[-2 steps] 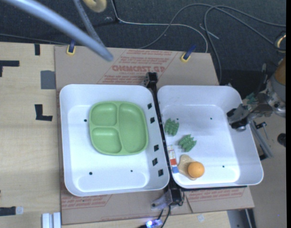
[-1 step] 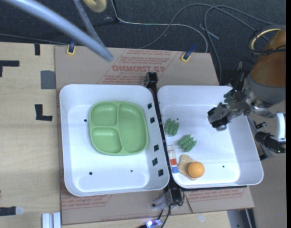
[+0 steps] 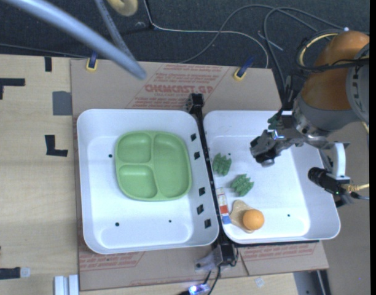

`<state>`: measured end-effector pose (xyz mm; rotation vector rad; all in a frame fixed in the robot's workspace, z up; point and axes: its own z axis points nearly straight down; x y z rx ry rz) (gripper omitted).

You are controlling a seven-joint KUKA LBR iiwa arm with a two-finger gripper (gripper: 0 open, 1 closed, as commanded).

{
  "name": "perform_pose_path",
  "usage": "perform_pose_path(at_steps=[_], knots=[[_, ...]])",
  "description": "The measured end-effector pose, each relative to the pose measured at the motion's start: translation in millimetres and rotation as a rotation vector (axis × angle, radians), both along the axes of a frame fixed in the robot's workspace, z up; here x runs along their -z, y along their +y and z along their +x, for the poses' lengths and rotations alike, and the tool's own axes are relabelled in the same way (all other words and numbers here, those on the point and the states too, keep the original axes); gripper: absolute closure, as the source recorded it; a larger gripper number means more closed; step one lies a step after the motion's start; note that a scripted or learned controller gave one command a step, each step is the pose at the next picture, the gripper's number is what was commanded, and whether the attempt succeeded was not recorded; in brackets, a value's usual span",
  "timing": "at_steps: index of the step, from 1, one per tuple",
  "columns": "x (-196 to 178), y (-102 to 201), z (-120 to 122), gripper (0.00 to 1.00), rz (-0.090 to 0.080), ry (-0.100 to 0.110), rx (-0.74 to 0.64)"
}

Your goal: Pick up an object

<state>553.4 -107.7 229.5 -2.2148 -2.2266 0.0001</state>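
Observation:
The right white bin (image 3: pixel 298 226) holds two small green leafy pieces, one (image 3: pixel 222 163) near its left wall and another (image 3: pixel 242 184) just below and right of it. An orange ball (image 3: pixel 253 220) rests at the bin's front, against a pale tan object (image 3: pixel 238 210). My gripper (image 3: pixel 265 149) hangs over the upper middle of the right bin, up and right of the green pieces and apart from them. Nothing shows between its fingers.
The left white bin (image 3: pixel 96 226) bears a green divided plate (image 3: pixel 153 165). A black divider (image 3: pixel 204 165) runs between the bins. Cables (image 3: pixel 249 23) lie on the dark surface behind. A grey bar (image 3: pixel 71 26) crosses the top left.

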Motion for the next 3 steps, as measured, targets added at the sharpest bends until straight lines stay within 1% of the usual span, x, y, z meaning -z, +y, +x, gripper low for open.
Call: perform_pose_path(at_steps=[1,2,3], knots=[[-6.9,55.7,9.1,1.0,0.001,0.0,-0.002],[-11.7,113.2,6.3,1.0,0.0,0.0,-0.001],[4.5,168.0,12.8,1.0,-0.001,0.002,-0.001]])
